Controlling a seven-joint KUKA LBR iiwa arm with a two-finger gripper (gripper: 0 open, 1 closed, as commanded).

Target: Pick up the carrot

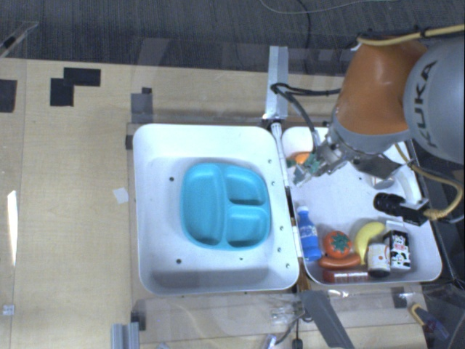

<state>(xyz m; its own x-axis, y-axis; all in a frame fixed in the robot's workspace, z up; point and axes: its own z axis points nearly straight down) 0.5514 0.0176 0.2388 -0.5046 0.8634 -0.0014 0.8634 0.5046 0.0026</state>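
Arm's bulk hides the right bin's (pixel 430 266) far corner. Jaws (pixel 314 163) blurred; spread or pressed, cannot tell. Carrot (pixel 299 158), an orange sliver, just beside them, partly covered. Near wall: blue bottle (pixel 307 233), tomato (pixel 338 243), banana (pixel 368 232), cow-print carton (pixel 397 251). Left bin (pixel 152 217) holds a glossy blue divided tray (pixel 224 204).

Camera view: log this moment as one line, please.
arm: over right bin | gripper: beside carrot, far-left corner | grasp: unconfirmed | left bin: blue tray
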